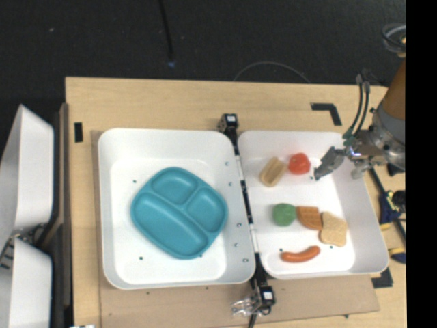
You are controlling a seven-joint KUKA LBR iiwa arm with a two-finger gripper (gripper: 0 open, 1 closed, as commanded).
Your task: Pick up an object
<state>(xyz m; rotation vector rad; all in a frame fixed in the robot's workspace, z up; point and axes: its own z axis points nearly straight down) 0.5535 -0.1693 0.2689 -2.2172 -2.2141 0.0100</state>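
Note:
The right bin (362,203) holds several toy foods. A red tomato (298,163) lies next to a tan bread roll (272,171) at the back. A green ball (285,214), an orange piece (308,217) and a tan bread slice (334,229) form a row in the middle. An orange-red sausage (300,254) lies at the front. My gripper (343,167) hangs over the bin's back right part, just right of the tomato. It is open, with nothing between its fingers.
The left bin (116,251) holds a teal divided plate (179,212). A black clamp (228,122) sits at the back where the bins meet, and another clamp (258,299) at the front. White boxes (27,176) stand at the far left.

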